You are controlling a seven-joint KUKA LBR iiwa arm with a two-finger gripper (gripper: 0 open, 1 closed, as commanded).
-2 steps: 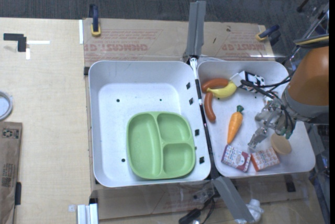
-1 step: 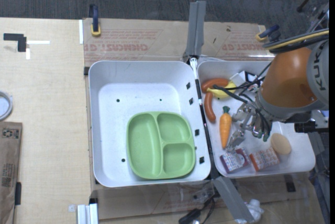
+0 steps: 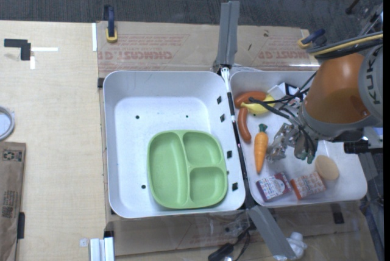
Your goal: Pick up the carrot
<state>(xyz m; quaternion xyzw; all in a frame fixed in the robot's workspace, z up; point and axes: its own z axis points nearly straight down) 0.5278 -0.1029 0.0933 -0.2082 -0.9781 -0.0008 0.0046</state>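
The carrot (image 3: 261,147), orange with a green top, lies lengthwise in the left part of the right bin (image 3: 347,191), its green end pointing away from the camera. My gripper (image 3: 285,145) hangs just to the carrot's right, low over the bin floor, under the orange wrist band. Nothing shows between the gripper and the carrot, and they look slightly apart.
A red sausage (image 3: 244,114) and a yellow banana (image 3: 258,107) lie behind the carrot. Two small packets (image 3: 272,186) (image 3: 309,185) and a beige egg (image 3: 327,168) sit near the bin's front. A green divided plate (image 3: 187,168) rests in the left bin (image 3: 122,132).
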